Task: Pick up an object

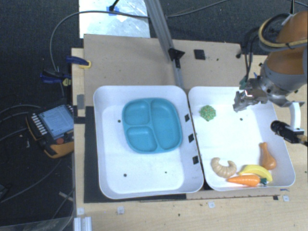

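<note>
We see the grey two-finger gripper (241, 101) hovering over the upper right of the right-hand shallow white bin (226, 134), holding nothing.

We cannot tell whether its pincer is apart or together. A small green broccoli floret (208, 112) lies to its left; along the bin's lower right edge we find a tan croissant (224, 167), orange carrot (244, 179), yellow banana (257, 171) and brown drumstick (267, 156). The left white bin (110, 177) holds a blue sectioned plate (152, 125).

The plate (152, 125) is blue, the broccoli (208, 112) green, the carrot (244, 180) orange, the banana (258, 171) yellow.
</note>
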{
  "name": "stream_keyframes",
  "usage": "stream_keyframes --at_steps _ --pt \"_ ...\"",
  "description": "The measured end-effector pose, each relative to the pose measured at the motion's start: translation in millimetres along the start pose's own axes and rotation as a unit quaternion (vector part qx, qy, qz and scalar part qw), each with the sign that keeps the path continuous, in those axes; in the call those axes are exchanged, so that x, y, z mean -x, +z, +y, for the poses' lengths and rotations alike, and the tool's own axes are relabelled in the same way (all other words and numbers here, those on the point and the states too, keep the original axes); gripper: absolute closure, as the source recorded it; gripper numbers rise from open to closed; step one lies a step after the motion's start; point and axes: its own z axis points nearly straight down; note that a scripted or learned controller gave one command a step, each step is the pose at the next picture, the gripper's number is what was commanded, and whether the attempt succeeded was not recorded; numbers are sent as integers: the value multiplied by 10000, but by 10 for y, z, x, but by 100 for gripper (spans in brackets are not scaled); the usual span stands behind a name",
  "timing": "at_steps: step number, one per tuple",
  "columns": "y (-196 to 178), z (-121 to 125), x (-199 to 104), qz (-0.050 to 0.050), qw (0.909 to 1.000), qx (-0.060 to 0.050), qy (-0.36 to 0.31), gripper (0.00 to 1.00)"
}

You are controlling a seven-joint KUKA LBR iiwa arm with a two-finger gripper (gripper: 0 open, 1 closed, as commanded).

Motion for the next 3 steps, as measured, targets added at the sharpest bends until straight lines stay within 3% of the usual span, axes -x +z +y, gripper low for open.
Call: stream_keyframes --at_steps 1,3 --pt "-340 16 0 0 10000 -3 -4 100" --pt "11 -93 -1004 15 10000 -31 -28 100"
